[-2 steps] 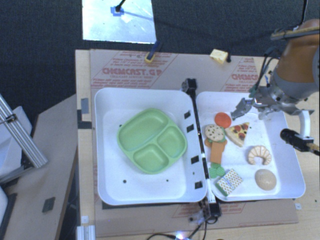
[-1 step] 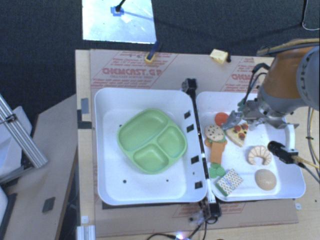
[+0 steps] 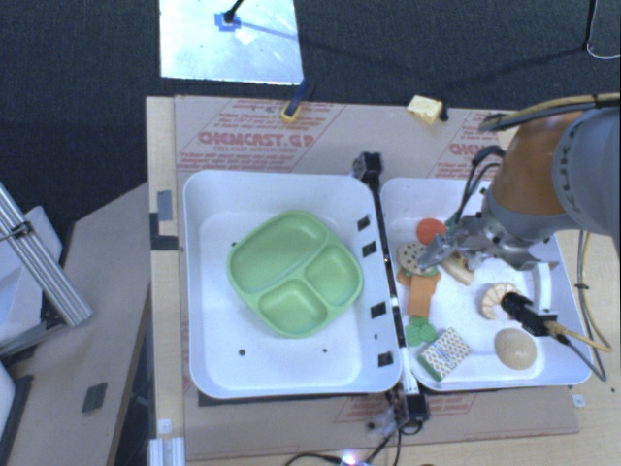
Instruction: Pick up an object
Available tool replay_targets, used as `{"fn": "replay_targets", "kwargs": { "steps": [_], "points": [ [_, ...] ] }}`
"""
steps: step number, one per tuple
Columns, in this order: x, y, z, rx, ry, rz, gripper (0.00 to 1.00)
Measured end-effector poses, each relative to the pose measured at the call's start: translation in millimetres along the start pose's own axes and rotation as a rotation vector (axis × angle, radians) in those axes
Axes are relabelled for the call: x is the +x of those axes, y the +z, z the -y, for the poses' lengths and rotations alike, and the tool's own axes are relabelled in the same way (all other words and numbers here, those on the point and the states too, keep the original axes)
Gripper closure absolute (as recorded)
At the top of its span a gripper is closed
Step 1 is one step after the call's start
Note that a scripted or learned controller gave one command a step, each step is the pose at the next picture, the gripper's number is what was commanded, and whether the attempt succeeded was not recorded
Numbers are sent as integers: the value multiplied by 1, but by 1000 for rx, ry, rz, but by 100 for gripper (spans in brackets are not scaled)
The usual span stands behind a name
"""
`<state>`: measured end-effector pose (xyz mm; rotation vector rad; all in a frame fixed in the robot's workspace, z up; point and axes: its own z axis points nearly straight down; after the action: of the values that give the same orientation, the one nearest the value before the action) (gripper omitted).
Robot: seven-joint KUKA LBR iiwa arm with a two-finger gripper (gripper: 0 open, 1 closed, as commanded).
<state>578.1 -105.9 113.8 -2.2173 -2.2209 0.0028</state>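
The right bin (image 3: 572, 352) holds several toy foods. A red tomato (image 3: 431, 229) lies near its left wall, with a round waffle-patterned cookie (image 3: 410, 256) just below it. An orange block (image 3: 421, 297), a green piece (image 3: 419, 331) and a patterned box (image 3: 444, 352) follow toward the front. A croissant (image 3: 497, 299) and a tan egg-shaped roll (image 3: 515, 348) lie further right. My gripper (image 3: 441, 252) is low in the right bin, right beside the cookie and the tomato, above a beige piece (image 3: 458, 272).
The left bin (image 3: 209, 357) holds a green divided plate (image 3: 294, 272). A black-clipped divider (image 3: 380, 260) separates the two bins. A yellow block (image 3: 424, 109) lies on the board behind the bins. The arm (image 3: 543, 183) covers the right bin's back right part.
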Motion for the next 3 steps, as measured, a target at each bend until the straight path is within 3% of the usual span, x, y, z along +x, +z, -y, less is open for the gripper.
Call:
{"fn": "replay_targets", "kwargs": {
  "steps": [1, 2, 3],
  "points": [
    [0, 22, -6, -18, 0, 2, 0],
    [-1, 10, -8, -26, 1, 4, 100],
    [3, -52, -15, -12, -3, 2, 100]
  ]
}}
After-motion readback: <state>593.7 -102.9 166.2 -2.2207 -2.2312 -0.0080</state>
